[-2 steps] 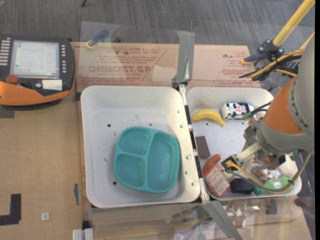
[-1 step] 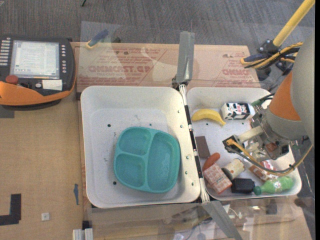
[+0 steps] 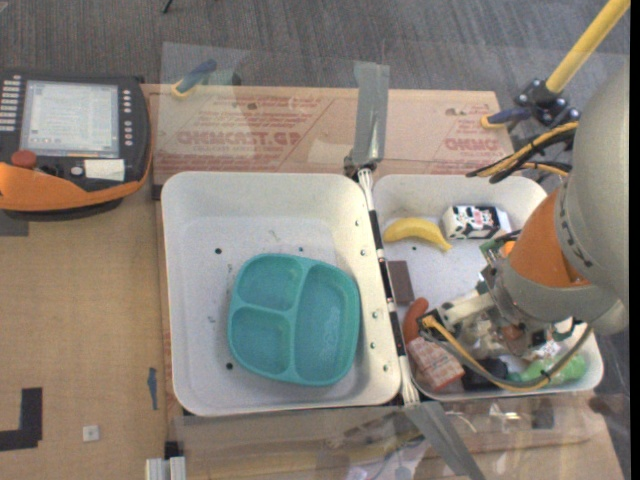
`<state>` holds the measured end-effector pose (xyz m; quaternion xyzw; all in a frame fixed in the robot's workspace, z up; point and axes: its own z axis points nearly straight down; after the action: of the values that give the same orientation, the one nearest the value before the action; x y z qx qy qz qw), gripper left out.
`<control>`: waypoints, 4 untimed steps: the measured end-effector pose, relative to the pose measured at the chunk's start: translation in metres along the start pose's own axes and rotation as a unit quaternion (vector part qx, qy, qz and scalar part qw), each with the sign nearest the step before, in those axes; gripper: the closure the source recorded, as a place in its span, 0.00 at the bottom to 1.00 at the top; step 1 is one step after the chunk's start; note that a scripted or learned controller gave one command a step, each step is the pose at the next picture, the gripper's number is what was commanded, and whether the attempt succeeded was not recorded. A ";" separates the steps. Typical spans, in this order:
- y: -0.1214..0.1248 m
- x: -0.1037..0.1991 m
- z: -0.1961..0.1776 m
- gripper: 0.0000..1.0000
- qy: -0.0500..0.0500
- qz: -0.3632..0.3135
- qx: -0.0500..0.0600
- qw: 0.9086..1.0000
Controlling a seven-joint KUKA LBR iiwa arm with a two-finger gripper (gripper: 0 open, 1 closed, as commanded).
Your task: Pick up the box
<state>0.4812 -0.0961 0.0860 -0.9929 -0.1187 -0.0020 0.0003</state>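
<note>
Over at the far left of the frame sat the orange and grey teach pendant (image 3: 70, 138), well apart from the action. Moving right, the left white plastic bin (image 3: 190, 268) carried a teal three-compartment plate (image 3: 295, 318) near its middle. Across the divider, in the right white bin (image 3: 440, 190), a red sausage-shaped toy (image 3: 413, 318) lay by the near-left wall, a yellow banana (image 3: 417, 232) rested toward the top, and a small black-and-white cow-patterned carton (image 3: 475, 221) sat just beside it. And there was the target: the small reddish-brown cardboard box (image 3: 436, 363), low in the right bin's lower left corner, its long axis apparently running from upper left down to lower right, though cables crossed part of it. The gripper (image 3: 488, 336) hung just right of the box, low in the bin; whether it was open or closed, I could not tell. By my read, this was the approach step: the next move called for lining up across the box's short side before any lift. A green object (image 3: 560, 370) lay at lower right.
</note>
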 end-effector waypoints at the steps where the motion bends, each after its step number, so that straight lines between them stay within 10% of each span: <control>1: 0.000 -0.002 -0.020 1.00 -0.003 -0.064 0.001 0.998; 2: -0.003 -0.001 -0.040 1.00 -0.003 -0.213 0.002 0.977; 3: 0.005 -0.002 0.000 1.00 -0.002 -0.054 0.002 0.999; 4: 0.000 0.000 0.000 1.00 0.000 0.019 -0.002 1.000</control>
<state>0.4812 -0.0965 0.0861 -0.9950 -0.0996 -0.0026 -0.0018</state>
